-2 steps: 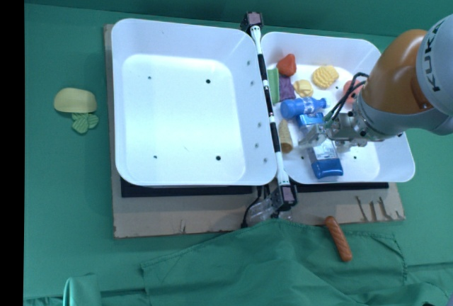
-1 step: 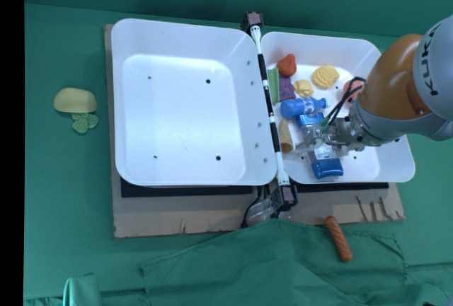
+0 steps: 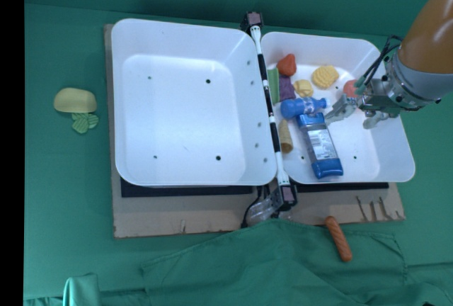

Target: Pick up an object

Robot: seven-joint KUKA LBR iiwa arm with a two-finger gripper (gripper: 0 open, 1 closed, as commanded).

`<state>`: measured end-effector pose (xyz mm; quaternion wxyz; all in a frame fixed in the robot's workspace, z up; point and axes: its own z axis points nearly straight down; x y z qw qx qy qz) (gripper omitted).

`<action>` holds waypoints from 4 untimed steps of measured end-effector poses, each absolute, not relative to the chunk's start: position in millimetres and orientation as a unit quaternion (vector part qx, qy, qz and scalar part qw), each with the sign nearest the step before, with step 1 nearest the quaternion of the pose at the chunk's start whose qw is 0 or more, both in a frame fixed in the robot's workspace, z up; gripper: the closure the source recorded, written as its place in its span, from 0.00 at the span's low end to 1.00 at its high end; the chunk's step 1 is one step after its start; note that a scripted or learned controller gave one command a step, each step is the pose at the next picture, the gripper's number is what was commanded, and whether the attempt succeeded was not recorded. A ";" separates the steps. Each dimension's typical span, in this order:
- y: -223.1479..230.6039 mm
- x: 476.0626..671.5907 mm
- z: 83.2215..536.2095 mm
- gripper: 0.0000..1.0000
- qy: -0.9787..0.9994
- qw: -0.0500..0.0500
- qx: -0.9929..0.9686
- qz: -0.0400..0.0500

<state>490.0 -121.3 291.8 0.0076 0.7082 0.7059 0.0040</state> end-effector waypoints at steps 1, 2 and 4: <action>-93.1 494.1 195.5 0.00 0.706 -0.001 0.708 -0.002; -48.3 503.6 284.4 0.00 0.708 0.004 0.706 0.005; -51.5 502.0 279.7 0.00 0.706 0.002 0.708 0.001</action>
